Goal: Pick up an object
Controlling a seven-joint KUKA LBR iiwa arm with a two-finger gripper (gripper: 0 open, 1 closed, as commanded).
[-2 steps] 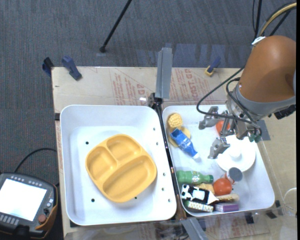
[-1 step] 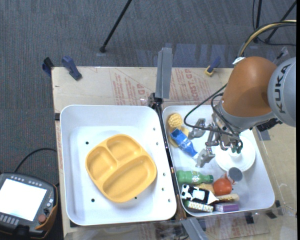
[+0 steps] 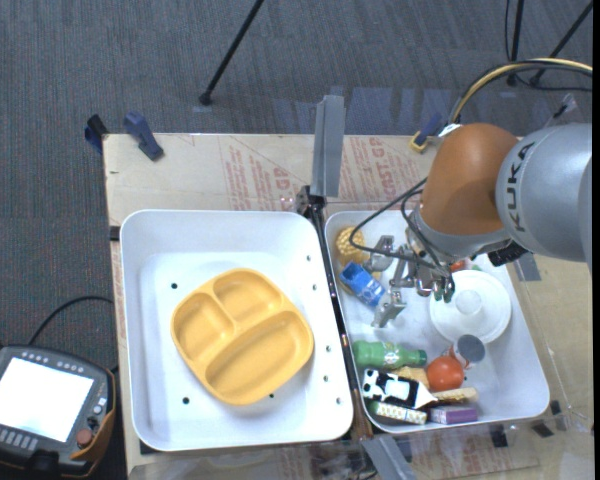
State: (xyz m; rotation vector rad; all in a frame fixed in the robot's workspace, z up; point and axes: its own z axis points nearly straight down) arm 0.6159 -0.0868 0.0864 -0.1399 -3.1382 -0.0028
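Two shallow white bins are set side by side on the bench. In the left bin (image 3: 140, 268) a yellow divided plate (image 3: 242, 334) is laid flat, tilted at a slant to the bin's walls. The right bin (image 3: 525, 368) is crowded with small things.

The arm (image 3: 540, 193) is brought in from the right, its orange band (image 3: 465, 178) turned towards the camera, and the gripper (image 3: 392, 303) is lowered over the upper left part of the right bin. Whether the claw is spread or pressed together cannot be told from this slant, and nothing is seen caught in it.

A blue packet (image 3: 361, 284) is found just to the left of the gripper, very near it; contact cannot be judged. A yellow mesh item (image 3: 351, 245) is seen above that, against the bin's upper left corner. A white bowl (image 3: 470, 306) is placed just to the right of the gripper. Below the gripper, apart from it, a green bottle (image 3: 388, 354) is laid on its side. Further down, a black and white toy (image 3: 392, 388), an orange ball (image 3: 444, 373) and a small grey cup (image 3: 470, 349) are gathered near the bin's lower wall.
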